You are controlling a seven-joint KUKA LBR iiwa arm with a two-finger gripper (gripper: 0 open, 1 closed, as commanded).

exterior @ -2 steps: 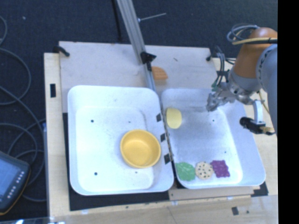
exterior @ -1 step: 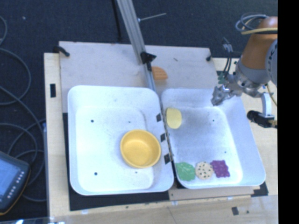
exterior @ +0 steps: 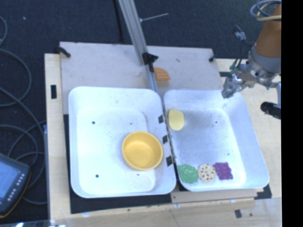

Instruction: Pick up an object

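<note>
Grey gripper (exterior: 230,90) over right bin (exterior: 246,126) corner

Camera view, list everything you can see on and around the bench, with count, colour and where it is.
Bins: two, white, side by side on the bench.
Bowl: one, yellow, in the left bin, toward its right side.
Pale yellow piece: one, in the right bin against its left wall.
Green piece: one, right bin, near edge, leftmost of a row.
Cookie: one, tan with dark spots, middle of that row.
Purple piece: one, right end of that row.
Orange object: one, on the board behind the bins.
Metal pole: one, grey, slanting up from between the bins.
Arm: one, grey with orange band, at right.
Claw: one, over the right bin's far right corner.
</note>
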